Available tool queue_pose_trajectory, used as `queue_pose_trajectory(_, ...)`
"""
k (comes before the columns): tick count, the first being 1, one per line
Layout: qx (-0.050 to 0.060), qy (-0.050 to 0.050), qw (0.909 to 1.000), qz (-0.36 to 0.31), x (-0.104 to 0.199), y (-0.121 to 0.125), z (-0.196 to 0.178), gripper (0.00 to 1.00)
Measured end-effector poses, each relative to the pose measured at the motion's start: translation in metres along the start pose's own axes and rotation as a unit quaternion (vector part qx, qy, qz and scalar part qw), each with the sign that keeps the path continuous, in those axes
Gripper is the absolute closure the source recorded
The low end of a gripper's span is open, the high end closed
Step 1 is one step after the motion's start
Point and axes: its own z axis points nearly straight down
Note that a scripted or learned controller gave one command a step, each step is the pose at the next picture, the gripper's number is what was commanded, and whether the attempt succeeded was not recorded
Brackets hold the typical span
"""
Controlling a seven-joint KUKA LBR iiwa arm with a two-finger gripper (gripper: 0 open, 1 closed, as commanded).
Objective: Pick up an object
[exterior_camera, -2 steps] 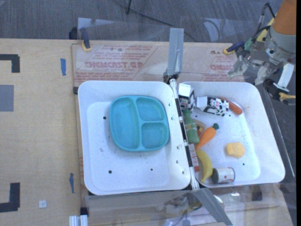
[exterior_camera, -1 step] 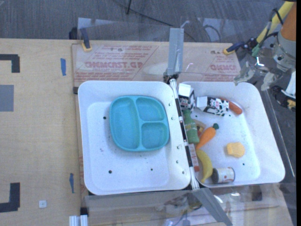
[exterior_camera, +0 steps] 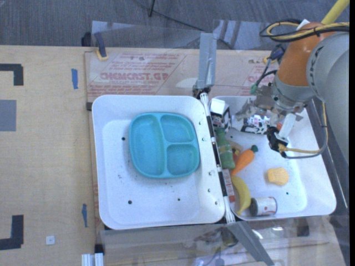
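Observation:
My gripper [exterior_camera: 258, 117] hangs low over the far part of the right bin [exterior_camera: 310, 195], below the orange wrist band. A small black-and-white object [exterior_camera: 254, 126] lies right under it; whether they touch I cannot make out. Nearer the front lie an orange carrot [exterior_camera: 243, 159], a yellow banana [exterior_camera: 241, 192], a yellow-orange lump [exterior_camera: 278, 175] and a small can [exterior_camera: 264, 206] on its side. A green packet [exterior_camera: 226, 153] rests along the bin's left wall.
The left bin [exterior_camera: 111, 193] holds a teal divided plate [exterior_camera: 165, 144]. A grey post [exterior_camera: 207, 65] stands behind the divider between the bins. A yellow cable [exterior_camera: 299, 151] loops from the wrist over the right bin.

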Motion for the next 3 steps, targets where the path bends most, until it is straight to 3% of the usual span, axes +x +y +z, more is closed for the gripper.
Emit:
queue_pose_trajectory(1,-0.011,0.001,0.9998,-0.015,-0.041,-0.101,0.008,0.00)
queue_pose_trajectory(2,-0.018,0.001,0.9997,-0.014,-0.041,-0.097,-0.006,1.00)
queue_pose_trajectory(3,0.009,-0.001,1.0000,-0.005,0.039,-0.094,-0.074,1.00)
